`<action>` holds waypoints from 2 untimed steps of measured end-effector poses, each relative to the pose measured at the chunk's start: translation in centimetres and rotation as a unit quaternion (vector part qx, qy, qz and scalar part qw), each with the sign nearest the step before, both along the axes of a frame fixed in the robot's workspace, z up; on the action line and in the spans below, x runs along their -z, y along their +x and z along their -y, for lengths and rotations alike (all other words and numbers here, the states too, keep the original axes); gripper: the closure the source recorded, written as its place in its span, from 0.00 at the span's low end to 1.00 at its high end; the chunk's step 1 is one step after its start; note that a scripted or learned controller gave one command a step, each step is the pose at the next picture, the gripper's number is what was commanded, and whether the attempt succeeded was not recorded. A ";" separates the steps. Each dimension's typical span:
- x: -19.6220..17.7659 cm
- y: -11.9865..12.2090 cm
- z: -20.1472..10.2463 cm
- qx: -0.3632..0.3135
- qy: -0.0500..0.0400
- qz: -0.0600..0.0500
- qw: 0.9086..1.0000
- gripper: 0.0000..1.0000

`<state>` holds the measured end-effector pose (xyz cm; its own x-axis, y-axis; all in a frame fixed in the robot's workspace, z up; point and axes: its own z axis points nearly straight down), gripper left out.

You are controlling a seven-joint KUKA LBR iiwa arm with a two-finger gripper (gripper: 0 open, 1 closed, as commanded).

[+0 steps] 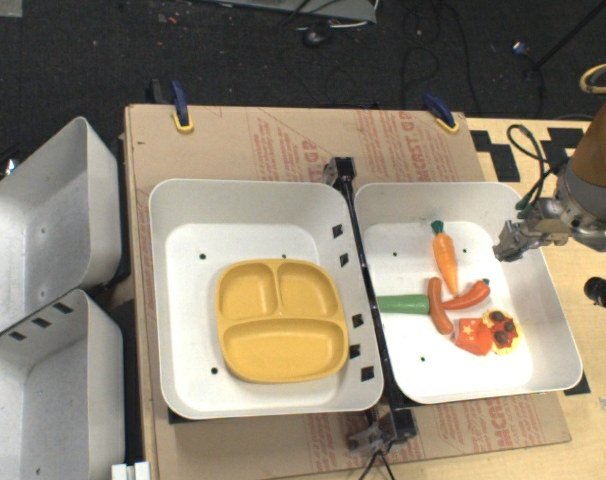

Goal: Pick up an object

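You see the gripper (513,240) at the right edge of the right bin (553,298), above its rim; nothing sits in it, and you cannot tell how it stands, it is too small and dark. The objects lie in this bin, approx. in the middle: a carrot (444,258), a green stick (403,305), two sausages (453,303) and a pizza slice (486,334), all close together. In the left bin (173,268) rests a yellow divided tray (281,319).
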<state>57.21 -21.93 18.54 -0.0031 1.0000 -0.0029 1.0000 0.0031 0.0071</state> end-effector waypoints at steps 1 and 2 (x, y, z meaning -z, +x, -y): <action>-6.5 0.3 0.0 0.000 0.000 0.000 1.000 1.00; -6.2 0.3 0.0 0.000 0.001 -0.003 1.000 1.00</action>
